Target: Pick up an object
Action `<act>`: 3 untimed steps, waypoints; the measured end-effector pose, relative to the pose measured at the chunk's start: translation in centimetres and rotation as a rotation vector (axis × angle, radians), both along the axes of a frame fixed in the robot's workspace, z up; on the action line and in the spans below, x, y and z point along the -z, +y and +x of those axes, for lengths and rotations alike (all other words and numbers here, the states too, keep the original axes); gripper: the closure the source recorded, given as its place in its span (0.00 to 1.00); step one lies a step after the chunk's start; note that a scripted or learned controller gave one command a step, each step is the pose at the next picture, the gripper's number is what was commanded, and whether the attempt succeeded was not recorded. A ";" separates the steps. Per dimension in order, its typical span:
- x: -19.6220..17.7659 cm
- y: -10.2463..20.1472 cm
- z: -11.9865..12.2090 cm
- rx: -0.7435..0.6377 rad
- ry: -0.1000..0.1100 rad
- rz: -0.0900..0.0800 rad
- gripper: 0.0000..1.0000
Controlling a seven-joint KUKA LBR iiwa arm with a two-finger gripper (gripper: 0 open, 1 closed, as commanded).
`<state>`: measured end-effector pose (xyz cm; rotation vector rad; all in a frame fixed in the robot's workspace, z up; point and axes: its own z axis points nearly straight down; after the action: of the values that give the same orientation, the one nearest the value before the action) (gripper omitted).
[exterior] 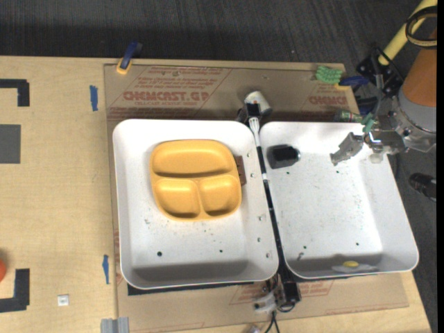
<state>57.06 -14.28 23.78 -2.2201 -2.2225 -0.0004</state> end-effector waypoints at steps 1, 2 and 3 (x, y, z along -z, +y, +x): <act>15.3 3.2 -0.2 -0.136 -0.001 0.000 0.00; 15.3 2.0 -6.0 -0.115 0.001 0.001 0.00; 15.3 2.0 -6.0 -0.115 0.000 0.000 0.00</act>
<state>51.07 -12.31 8.50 -2.0880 -2.3467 -0.0006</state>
